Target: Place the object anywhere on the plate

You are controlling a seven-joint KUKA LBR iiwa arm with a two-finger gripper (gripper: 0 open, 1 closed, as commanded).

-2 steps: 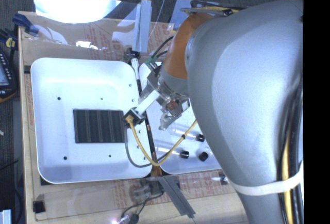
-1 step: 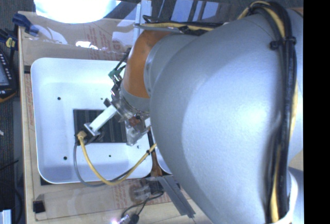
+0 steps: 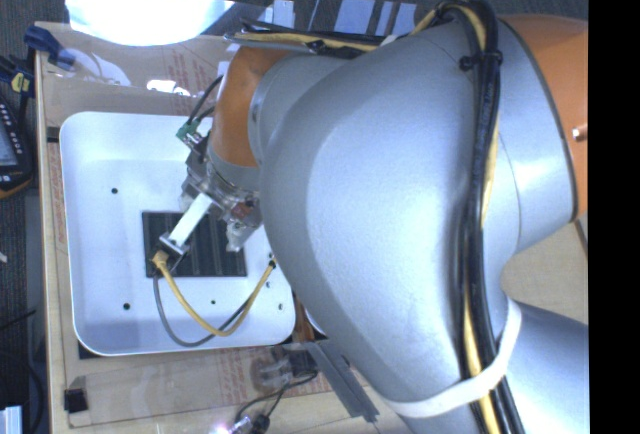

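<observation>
The large grey robot arm with an orange band above its wrist [image 3: 400, 202] leans in over the pale wooden bench [image 3: 130, 377], and its bulk covers the bench's right side. A shallow white plastic bin [image 3: 85, 222] sits toward the bench's left edge. On the bin's floor, a little toward the bench's lower edge in the view, lies a dark ribbed rectangular plate [image 3: 215, 260]. It lies flat and square to the bin's walls, an easy target from above.

The metal gripper [image 3: 232, 225] hangs low at the plate's right-hand edge, angled down from the wrist. That looks like the posture for setting something onto the plate. I cannot tell whether the gripper is open or closed, because the wrist crowds its tip.

The object to be placed is hidden. If the gripper is carrying it, it sits behind the gripper's body. The exposed ribbed face of the plate bears nothing I can make out, so I judge the placement not yet confirmed.
</observation>
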